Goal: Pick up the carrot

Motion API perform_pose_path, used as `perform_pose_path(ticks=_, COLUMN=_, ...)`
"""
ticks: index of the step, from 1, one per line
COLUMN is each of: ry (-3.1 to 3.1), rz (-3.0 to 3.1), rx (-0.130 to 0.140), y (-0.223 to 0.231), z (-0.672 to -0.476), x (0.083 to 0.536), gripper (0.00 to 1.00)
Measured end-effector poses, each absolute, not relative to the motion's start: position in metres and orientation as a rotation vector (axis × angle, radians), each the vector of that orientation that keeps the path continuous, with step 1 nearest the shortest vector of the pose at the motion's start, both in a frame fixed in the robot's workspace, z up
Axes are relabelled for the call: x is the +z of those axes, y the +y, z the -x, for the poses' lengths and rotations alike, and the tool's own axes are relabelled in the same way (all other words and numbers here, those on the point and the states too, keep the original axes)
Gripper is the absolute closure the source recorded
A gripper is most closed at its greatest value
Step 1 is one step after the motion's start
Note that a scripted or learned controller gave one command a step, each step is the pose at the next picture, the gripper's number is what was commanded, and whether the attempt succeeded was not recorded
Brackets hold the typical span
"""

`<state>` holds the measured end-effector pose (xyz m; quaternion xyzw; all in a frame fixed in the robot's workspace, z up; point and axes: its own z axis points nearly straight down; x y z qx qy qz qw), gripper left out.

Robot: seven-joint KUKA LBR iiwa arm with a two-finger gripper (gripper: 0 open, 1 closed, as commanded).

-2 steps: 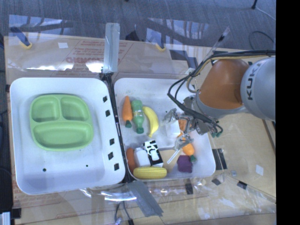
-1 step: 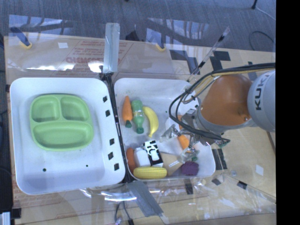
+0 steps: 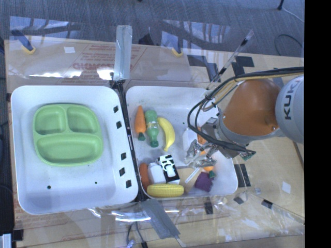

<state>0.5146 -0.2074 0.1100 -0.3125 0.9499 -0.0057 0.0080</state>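
Here the grey arm (image 3: pixel 289 105) reaches in from the right edge of the surface (image 3: pixel 77 61), its orange band (image 3: pixel 251 110) bulking over the right bin's (image 3: pixel 170 93) right side. Below the band the wrist points down and leftward, and the gripper (image 3: pixel 199 154) hangs low over the bin's lower right part, amid a clutter of small items; whether the jaws stand apart or together cannot be told, as metal and glare blur them.

The carrot (image 3: pixel 140 122) lies well apart from the gripper, near the right bin's left wall, lengthwise toward the far edge. Just beside it on the right stands a green bottle (image 3: pixel 151 128), then a banana (image 3: pixel 166 132). Near the bin's front edge lies a corn cob (image 3: pixel 165 190), with a black-and-white box (image 3: pixel 168 167) above it and a purple piece (image 3: pixel 204 181) toward the front right corner.

The left bin (image 3: pixel 31 185) carries a green divided plate (image 3: pixel 67 134) in its upper half.
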Motion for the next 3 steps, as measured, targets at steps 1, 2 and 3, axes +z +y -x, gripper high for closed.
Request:
perform_pose_path(ticks=1, ry=3.045, rz=0.728, rx=-0.013, y=-0.210, z=-0.508, x=0.233, gripper=1.00)
perform_pose_path(ticks=2, ry=3.053, rz=0.729, rx=-0.003, y=-0.209, z=-0.506, x=0.228, gripper=0.00)
perform_pose_path(ticks=3, ry=3.090, rz=0.490, rx=-0.012, y=-0.212, z=-0.511, x=0.098, gripper=0.00)
